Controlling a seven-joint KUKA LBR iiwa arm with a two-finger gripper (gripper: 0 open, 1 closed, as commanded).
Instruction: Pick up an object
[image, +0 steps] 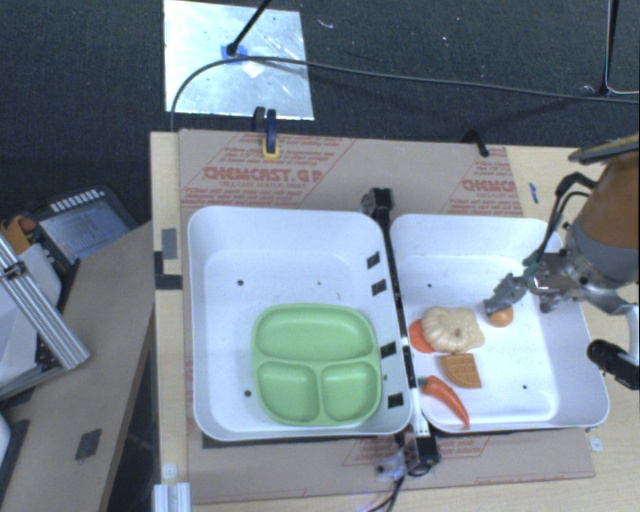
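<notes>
Far left, a dark device (82, 226) sat on a side table and a silver rail (38, 312) ran off the picture's edge, both cut short, so I could not tell what they were. The printed cardboard sheet (340, 165) lay under both bins, its red lettering partly covered by them, with a yellow clamp (269, 135) at its far edge.

In the left bin (215, 240) sat a green divided tray (317, 362), near the front wall, all three compartments in plain sight.

Over the divider and into the right bin (440, 245)! A cream lumpy gourd (452, 327) lay near the middle, resting over a red-orange piece (420, 340) of which just a sliver peeked out at its left. Just in front of it lay a tan ridged wedge (463, 371), touching or nearly touching the gourd, and nearer the front wall an orange pepper (446, 398) with a green stem.

Then my gripper (503, 295), grey, angled down and left into the bin from the right. Its tip sat right over a small orange object (500, 317), half hidden beneath it and too small to name. Touching or just above? I could not tell. Open or closed? That was not clear either, the tip being one blurred grey mass. Behind it, my orange band (612, 212) ran out of view at the right.
</notes>
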